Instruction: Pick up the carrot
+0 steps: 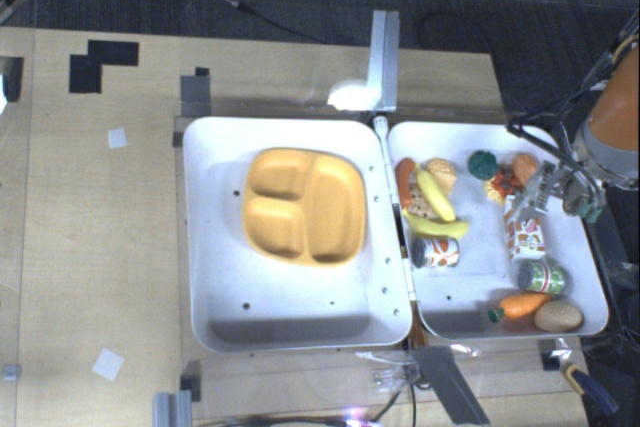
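While the arm [612,120] sits at the right bin's [455,315] far edge, the carrot [521,306] lies near the front edge, touching a potato [558,316], just beside a can [541,276]. Gripper [535,197]: jaw state cannot be told. Approach from above along the carrot's free side. Left bin [215,245] holds a yellow tray [303,205]; wooden bench [90,245], dark floor.

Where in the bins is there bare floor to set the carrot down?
Left bin: bare floor all around the yellow tray, widest along the near wall. Right bin: bare patch between the can and carrot; elsewhere crowded.
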Available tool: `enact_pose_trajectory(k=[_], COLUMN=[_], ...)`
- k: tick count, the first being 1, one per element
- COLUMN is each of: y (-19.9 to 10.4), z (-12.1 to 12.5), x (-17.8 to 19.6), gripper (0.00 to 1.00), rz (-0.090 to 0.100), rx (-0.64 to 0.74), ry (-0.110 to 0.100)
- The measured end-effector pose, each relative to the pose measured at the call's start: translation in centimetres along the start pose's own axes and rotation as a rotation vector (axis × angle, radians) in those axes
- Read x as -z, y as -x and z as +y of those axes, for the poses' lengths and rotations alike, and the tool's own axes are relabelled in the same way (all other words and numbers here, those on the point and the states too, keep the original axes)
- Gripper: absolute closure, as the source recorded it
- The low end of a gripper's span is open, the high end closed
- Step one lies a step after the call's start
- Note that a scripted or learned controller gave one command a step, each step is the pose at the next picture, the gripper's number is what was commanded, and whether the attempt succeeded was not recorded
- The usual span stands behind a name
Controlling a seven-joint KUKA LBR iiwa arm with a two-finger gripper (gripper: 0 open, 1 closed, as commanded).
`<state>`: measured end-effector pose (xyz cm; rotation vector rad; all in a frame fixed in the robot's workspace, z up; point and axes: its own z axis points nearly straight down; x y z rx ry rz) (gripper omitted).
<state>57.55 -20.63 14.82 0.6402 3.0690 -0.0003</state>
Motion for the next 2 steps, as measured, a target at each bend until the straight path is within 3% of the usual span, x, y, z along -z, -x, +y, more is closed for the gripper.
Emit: enact_pose_trajectory(k=[1,2], y=[-1.3,1.8], z=[-0.6,1.0], x=[5.9,4.6], gripper=[1.0,1.0], rz=[-0.008,-0.003], rx=[0.033,-0.046], ry=[0.0,0.001])
